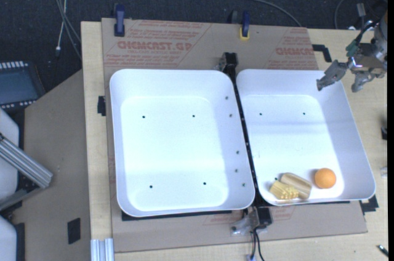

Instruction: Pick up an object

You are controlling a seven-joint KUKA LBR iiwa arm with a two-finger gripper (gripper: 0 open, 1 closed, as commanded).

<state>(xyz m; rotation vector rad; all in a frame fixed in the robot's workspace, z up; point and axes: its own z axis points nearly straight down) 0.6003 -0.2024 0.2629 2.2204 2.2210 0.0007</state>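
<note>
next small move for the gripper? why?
Probably travel toward the near end of the right bin. The gripper hangs at its far right corner with nothing between its jaws, and the orange ball and the yellow corn piece lie at the near edge.

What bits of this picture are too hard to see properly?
- The hand, camera view: small and partly cut by the right edge, so its grip can't be judged.
- The arm behind it: cut off by the right edge.
- The tan food beside the corn and orange ball: too small to identify.
</note>
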